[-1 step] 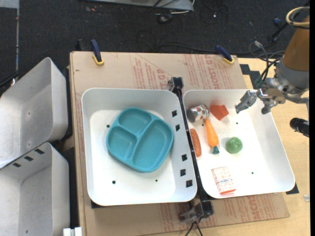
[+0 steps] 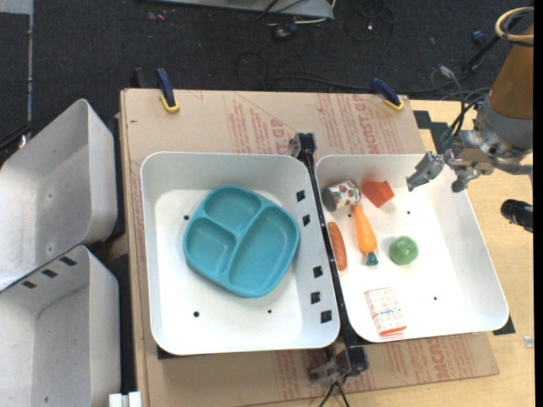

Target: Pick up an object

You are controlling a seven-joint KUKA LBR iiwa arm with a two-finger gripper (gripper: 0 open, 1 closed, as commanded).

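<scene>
Two spread, empty fingers on the tool (image 2: 441,173) over the right bin (image 2: 475,261), arm (image 2: 513,83) cut off at the edge.

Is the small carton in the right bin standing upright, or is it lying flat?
Lying flat. The small carton shows its broad printed face to the camera near the front edge of the right bin, with nothing leaning on it.

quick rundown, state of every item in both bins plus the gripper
plate: flat, right way up, alone in left bin
cup: on its side, right bin
orange block: resting beside cup
hot dog: lying flat by the divider
carrot: lying flat, green end toward the near side
green ball: sitting free
carton: lying flat near the front wall
gripper: open, holding nothing, over the right bin's far corner
</scene>
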